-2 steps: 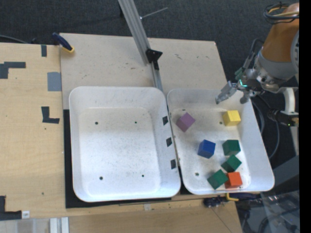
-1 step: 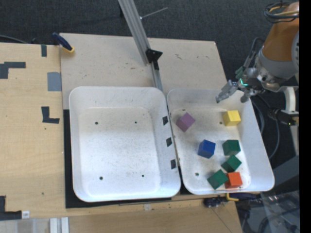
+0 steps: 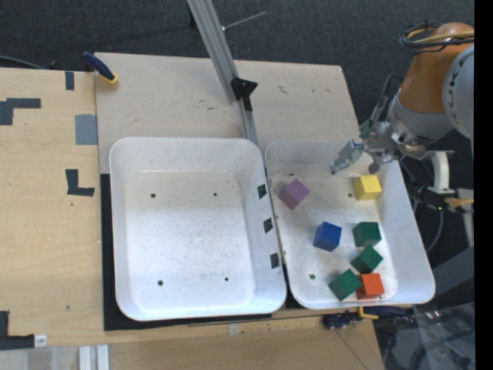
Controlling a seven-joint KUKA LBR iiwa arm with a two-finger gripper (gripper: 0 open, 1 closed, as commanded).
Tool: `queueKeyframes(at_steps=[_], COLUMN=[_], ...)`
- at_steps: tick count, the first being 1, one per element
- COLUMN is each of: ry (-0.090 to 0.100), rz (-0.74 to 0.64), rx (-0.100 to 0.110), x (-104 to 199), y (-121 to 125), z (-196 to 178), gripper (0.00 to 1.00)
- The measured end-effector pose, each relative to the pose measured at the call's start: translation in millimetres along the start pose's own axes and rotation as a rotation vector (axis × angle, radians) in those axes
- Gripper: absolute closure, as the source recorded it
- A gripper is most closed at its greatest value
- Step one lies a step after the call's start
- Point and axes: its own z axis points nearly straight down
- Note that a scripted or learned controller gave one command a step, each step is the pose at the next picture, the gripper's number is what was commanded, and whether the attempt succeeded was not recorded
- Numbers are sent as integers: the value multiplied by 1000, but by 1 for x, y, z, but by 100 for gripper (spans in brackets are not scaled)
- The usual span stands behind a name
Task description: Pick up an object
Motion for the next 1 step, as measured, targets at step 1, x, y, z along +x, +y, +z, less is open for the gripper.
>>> queueKeyframes(at_steps=[1], ry=[1], rz=[0], rx=[3], x=[6], y=[-2], z=[64], gripper=[0])
